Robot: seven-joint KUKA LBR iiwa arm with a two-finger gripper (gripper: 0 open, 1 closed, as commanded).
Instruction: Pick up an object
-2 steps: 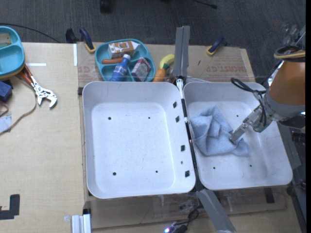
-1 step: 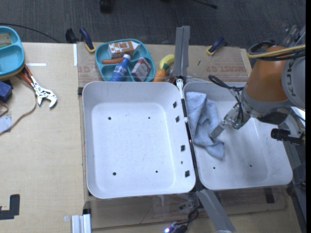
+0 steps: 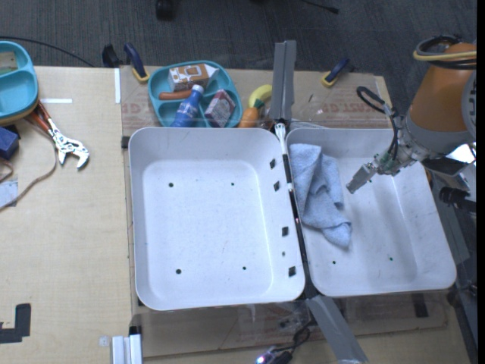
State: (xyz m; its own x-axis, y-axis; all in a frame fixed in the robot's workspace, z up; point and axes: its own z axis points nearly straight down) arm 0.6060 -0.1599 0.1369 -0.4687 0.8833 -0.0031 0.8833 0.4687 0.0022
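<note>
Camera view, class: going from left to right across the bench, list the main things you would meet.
wrench → blue tray of small items → left white bin → blue-grey cloth in the right white bin → gripper → arm's orange band

Crumpled light-blue cloth [image 3: 320,194] — against the right bin's [image 3: 424,271] left wall

The arm [image 3: 447,89] and a blue tray [image 3: 14,82] are cut off by edges.
</note>
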